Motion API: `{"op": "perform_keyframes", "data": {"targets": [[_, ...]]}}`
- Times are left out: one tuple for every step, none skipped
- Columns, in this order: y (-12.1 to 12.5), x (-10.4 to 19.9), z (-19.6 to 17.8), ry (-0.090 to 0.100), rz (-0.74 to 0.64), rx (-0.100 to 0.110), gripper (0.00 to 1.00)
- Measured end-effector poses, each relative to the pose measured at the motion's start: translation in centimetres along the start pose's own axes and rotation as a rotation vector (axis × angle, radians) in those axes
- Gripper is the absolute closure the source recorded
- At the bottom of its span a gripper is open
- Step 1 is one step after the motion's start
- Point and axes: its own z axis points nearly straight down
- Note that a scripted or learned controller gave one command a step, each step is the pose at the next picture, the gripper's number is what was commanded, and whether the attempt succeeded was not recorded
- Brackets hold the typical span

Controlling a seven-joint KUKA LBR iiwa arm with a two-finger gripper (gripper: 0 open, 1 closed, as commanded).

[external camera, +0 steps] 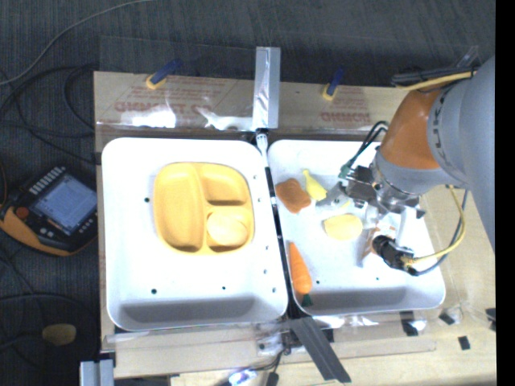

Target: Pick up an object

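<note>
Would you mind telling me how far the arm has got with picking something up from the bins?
Done: the arm has reached into the right bin, and its tool sits low among the items there. In hand: nothing visibly. The pale yellow piece, the orange-brown piece, the small yellow piece and the carrot all lie on the bin floor. Left: gripping one and lifting it. The yellow tray sits in the left bin.

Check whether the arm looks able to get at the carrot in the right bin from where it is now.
Probably yes. The carrot lies along the right bin's left wall with open floor beside it, and nothing rests on it. The pincer hovers nearby, over the pale yellow piece. The wall may crowd the grasp.
</note>
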Motion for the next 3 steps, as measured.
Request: {"op": "perform_keyframes", "data": {"targets": [[-2.0, -3.0, 2.7, 0.005, 0.067, -0.02, 0.0], [6.5, -2.2, 5.4, -0.002, -0.168, -0.016, 0.0], [4.7, -2.3, 5.3, -0.007, -0.413, -0.021, 0.0]]}}
